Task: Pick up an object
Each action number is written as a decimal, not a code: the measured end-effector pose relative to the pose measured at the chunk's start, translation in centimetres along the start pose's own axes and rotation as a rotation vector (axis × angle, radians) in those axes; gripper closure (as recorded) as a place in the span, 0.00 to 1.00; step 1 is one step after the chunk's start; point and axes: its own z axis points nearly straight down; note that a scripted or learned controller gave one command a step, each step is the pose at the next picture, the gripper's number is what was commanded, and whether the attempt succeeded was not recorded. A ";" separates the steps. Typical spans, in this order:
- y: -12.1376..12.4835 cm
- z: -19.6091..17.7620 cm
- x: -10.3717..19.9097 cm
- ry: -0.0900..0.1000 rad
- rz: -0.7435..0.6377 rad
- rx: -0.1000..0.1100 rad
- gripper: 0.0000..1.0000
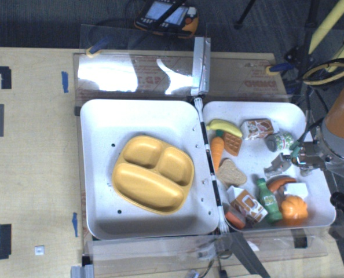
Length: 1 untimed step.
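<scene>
1. Candidate objects: toy foods crowd the right bin (254,108). By its left wall lie a banana (224,127), a carrot (217,151) and a bread slice (231,173). Toward the back, a small printed carton (258,128). At the front, a green bottle (269,198), an orange fruit (294,209) and a brown box (248,206).
2. Nearest item: a grey piece (277,164), identity unclear, just left of the pincer.
3. Pincer (301,157): low over the right bin's right side, at the end of the arm (339,133). Its opening cannot be told, and nothing is seen held.
4. Handling advice, as judgement: choose an item with free flanks. The carton and the grey piece stand apart. The front cluster touches and could jam a closing grip. Descend straight, centred, and close only once level with the item.
5. Surroundings: the left bin (97,155) holds a yellow divided tray (153,174). Both bins rest on the bench (30,155).
</scene>
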 end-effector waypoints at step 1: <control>0.8 10.4 -2.0 -0.010 0.154 -0.032 0.00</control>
